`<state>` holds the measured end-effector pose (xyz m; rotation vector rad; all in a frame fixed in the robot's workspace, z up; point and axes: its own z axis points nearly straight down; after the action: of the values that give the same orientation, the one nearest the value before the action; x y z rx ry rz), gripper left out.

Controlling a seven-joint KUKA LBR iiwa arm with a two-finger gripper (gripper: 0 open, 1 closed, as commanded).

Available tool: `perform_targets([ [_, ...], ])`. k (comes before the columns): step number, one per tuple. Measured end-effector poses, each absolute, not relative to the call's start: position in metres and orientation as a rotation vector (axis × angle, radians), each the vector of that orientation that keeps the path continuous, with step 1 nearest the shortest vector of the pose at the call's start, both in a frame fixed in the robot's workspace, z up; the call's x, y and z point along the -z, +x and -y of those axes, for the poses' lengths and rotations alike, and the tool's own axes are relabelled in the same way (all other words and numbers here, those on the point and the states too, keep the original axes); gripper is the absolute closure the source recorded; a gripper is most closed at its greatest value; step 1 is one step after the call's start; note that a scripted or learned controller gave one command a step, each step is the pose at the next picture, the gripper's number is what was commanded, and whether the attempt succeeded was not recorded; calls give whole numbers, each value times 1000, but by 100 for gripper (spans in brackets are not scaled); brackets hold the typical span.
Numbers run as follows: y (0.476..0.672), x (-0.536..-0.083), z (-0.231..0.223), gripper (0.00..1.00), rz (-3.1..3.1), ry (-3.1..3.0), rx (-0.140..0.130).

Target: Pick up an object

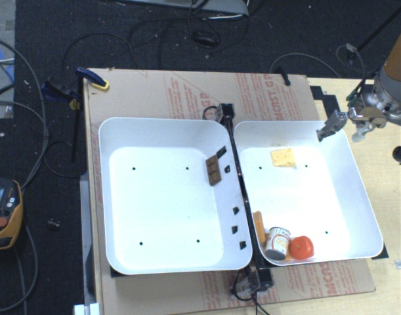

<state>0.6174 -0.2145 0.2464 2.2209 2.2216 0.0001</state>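
My gripper [345, 126] hangs over the far right rim of the right bin [358, 182], fingers apart with nothing between them. A yellow cheese-like block [283, 157] lies in that bin's far half, to the gripper's left. In the bin's near left corner sit a small can [277, 242], a red tomato [302, 247] and an orange carrot-like stick [259, 227]. A brown chocolate-like bar [214, 170] rests against the right wall of the left bin [121, 195].
The two bins stand on a cardboard sheet [187, 94] over the bench. Cables [154, 31] and a blue and yellow clamp [92, 79] lie beyond the bins. An orange handheld device [3, 212] sits at the far left.
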Motion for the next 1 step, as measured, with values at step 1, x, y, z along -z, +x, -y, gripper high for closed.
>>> perform_targets([
  [1, 631, -251, 222, 0, -2222, 2220, -1],
])
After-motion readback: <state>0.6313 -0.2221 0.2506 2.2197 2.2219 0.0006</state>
